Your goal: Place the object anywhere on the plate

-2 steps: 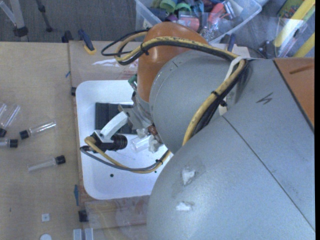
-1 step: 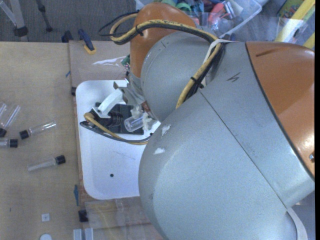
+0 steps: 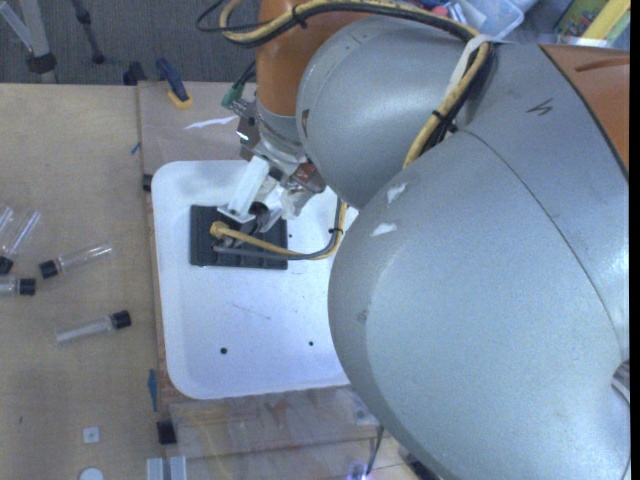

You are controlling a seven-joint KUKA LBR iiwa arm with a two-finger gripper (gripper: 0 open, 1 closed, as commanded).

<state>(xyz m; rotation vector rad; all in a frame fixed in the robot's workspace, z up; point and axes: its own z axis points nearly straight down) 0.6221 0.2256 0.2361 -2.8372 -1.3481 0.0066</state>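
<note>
Jaws [image 3: 252, 211]: white fingers pointing down over the far part of the white bin [image 3: 200, 363], directly above a dark flat plate [image 3: 205, 243]. Whether they are open or closed cannot be told; nothing visibly held between them. A yellowish cable [image 3: 290, 251] loops from the wrist across the plate's near edge.

Plate lies flat on the bin floor, toward the bin's far left corner, partly covered by the jaws. The object meant for the plate cannot be picked out.

Arm [image 3: 470, 268] is very large in the foreground, grey shells with an orange band [image 3: 290, 28] above the wrist, hiding the right side of the bin.

Worktop [image 3: 70, 388] to the left of the bin: several clear vials with black caps [image 3: 90, 326], scattered, well apart from the bin.
</note>
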